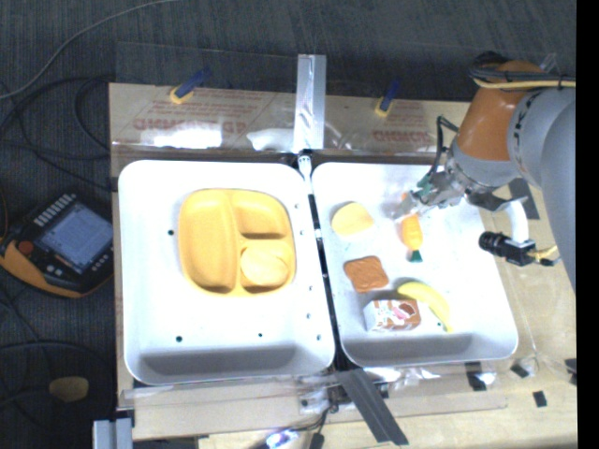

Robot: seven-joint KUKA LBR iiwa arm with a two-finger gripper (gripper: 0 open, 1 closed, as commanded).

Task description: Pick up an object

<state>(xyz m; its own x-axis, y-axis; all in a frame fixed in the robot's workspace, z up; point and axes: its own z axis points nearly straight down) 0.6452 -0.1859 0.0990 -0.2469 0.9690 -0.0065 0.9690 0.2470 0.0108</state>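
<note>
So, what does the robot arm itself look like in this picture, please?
The arm is light grey and rounded, with a broad orange band above the wrist. Its small hand looks metallic grey with greenish parts. A white piece with a black cylinder sticks out beside it.

The arm [524, 138] is running off the right edge, so its base is lying out of sight. The gripper [432, 191] is showing too small and blurred to tell how its fingers are standing. The print on the small carton [391, 315] is blurring past reading. The banana [426, 301] is overlapping the carton's right end and hiding it. The pendant [61, 243] is being cut off by the left edge.
</note>
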